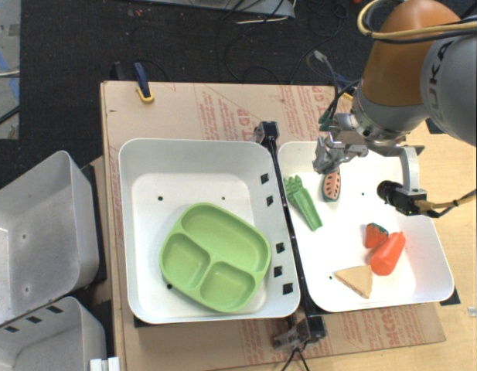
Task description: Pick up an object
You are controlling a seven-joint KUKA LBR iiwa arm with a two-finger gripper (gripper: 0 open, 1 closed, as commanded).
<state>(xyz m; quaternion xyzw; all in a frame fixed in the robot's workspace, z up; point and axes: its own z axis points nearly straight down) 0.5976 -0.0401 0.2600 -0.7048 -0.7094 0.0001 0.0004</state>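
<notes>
A watermelon slice (332, 185) lies in the right bin (431, 284), just beside a green fork (303, 202). The gripper (328, 161) hangs directly above the slice, arm (412, 60) bent down from the right; its grip cannot be told.

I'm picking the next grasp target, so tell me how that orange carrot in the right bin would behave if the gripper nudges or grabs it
The carrot looks like a rounded, tapered plastic toy, so it is probably stiff and light. Lying on its side on the smooth right bin floor, it may roll or slide when nudged. Its glossy-looking surface could slip between narrow fingers.
</notes>
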